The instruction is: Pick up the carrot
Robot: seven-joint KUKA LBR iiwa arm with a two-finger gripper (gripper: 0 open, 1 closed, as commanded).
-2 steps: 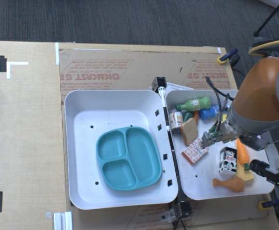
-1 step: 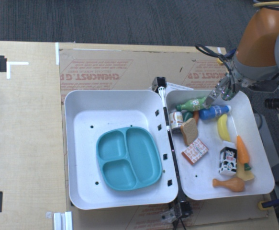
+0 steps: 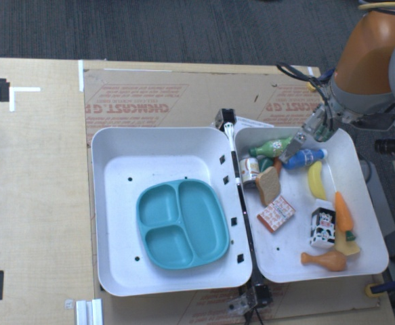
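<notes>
While the arm (image 3: 370, 53) is reaching in from the right, its end effector (image 3: 300, 147) is hovering over the upper part of the right bin (image 3: 366, 181), just above the blue bottle (image 3: 305, 158) and beside the green bottle (image 3: 273, 146). Nothing is sitting between its tips, and I cannot tell whether they are apart or together (the angle is hiding them). The carrot (image 3: 343, 212) is lying near the right bin's right wall, below the banana (image 3: 316, 180), with its lower end touching a yellow wedge (image 3: 348, 247) and the milk carton (image 3: 324, 226) just beside it on the left. A drumstick (image 3: 324, 260) is resting along the bin's lower edge. In the left bin (image 3: 116, 181), a teal divided plate (image 3: 181, 223) is lying flat. Both bins are sitting on the table (image 3: 34, 181).
</notes>
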